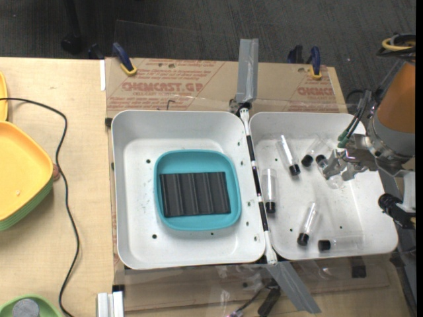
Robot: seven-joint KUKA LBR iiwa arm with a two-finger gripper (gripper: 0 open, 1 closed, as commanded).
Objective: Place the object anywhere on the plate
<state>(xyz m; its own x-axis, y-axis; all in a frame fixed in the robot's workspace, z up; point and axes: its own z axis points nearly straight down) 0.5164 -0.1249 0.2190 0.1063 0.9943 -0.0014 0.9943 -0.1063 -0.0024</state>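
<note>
A teal square plate (196,191) with a dark ridged centre lies in the left bin (132,177). Several clear tubes with black caps lie in the right bin (370,236): one (287,154) at the upper left, one (269,190) along the left wall, one (307,222) near the front. Loose black caps (308,159) rest near the upper tube, and another cap (324,245) sits by the front wall. My gripper (336,167) hangs low over the right bin's upper right area, just right of the caps. Glare and clear plastic hide what is at its tip.
The arm's orange band (400,101) and grey wrist reach in over the right bin's right wall. A ridge (254,177) divides the bins. Stacked yellow dishes (20,177) and a black cable (66,197) lie on the wooden table to the left. Clamped cardboard (172,81) lies behind the bins.
</note>
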